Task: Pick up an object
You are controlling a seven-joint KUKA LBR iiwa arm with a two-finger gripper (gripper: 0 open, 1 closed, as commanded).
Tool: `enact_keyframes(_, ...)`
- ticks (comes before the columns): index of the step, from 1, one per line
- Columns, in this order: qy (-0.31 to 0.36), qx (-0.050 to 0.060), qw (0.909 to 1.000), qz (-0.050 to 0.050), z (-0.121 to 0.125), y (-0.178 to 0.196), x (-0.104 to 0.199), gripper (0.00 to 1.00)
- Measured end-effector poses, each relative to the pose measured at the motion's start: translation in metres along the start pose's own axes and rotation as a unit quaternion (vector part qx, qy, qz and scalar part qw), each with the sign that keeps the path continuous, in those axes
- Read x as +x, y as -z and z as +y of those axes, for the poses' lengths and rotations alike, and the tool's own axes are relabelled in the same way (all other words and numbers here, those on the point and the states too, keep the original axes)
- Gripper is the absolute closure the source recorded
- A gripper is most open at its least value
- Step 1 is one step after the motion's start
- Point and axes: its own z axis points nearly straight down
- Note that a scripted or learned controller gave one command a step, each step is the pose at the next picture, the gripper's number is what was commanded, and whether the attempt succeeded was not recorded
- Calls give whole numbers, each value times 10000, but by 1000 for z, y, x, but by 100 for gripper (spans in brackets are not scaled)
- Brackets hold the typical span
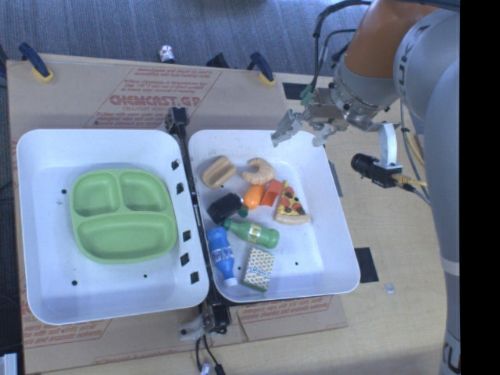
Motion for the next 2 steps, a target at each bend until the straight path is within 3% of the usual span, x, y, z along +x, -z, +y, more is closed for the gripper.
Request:
enact_keyframes(1,-2,17,10000,2,-14,-105,15,0)
enact_keyframes(2,0,5,10000,-1,-31,-174,20,0)
